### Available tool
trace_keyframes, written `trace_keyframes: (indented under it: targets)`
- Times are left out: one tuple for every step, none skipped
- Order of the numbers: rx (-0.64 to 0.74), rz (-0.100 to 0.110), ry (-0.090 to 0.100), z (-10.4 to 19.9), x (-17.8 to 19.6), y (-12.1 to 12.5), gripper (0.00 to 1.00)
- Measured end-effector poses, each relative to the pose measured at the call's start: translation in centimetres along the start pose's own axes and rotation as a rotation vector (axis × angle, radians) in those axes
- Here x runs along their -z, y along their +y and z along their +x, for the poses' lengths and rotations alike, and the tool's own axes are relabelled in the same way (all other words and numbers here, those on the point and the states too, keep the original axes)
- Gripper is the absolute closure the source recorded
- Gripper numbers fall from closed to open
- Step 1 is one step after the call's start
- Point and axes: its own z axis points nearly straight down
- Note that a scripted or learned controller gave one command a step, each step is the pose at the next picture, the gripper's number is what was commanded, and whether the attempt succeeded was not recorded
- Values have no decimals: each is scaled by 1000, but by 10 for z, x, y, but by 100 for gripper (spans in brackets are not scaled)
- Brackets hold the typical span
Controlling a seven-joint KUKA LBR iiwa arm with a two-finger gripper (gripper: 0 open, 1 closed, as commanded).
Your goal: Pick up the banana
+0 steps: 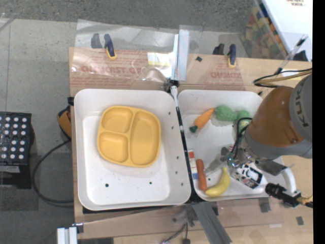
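**Arm low in the right bin, banana lying loose by the near wall**

Banana (219, 185): smooth yellow plastic-looking curve, lying flat in the right bin (223, 96), close to its near wall. Everything else taken w/ ref to that banana.

Just left of it, almost touching: a short orange-red stick-shaped piece (201, 174), matte, lying lengthways along the bin's left wall. Further back, toward the far wall: a toy carrot (202, 119), orange taper w/ dark green stub, tilted diagonally. Right of the carrot, a lumpy green veg (227, 114), knobbly surface, pale at one end.

Gripper (234, 156) sits just above and right of the banana, metal and dark bits w/ cables, under the grey arm's (278, 123) bulky orange band. Banana isn't between the fingers; open or clenched, can't tell, the wrist hides that part.

Well left of the banana, in the left bin (86, 187): a yellow divided plate (129, 135), three compartments, rounded corners, glossy. Both bins white, shallow, smooth w/ a few dark specks.

Beyond the bins: crinkled clear plastic sheet (132, 67) held by blue clamps (108, 44).
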Motion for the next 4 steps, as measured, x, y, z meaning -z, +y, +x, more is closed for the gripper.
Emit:
trace_keyframes:
  targets:
    - [-65, -3, 0, 5, 8, 3, 0]
    - [3, -1, 0, -12, -10, -4, 0]
    - [0, -2, 2, -13, -1, -4, 100]
    - [0, -2, 2, -13, -1, -4, 0]
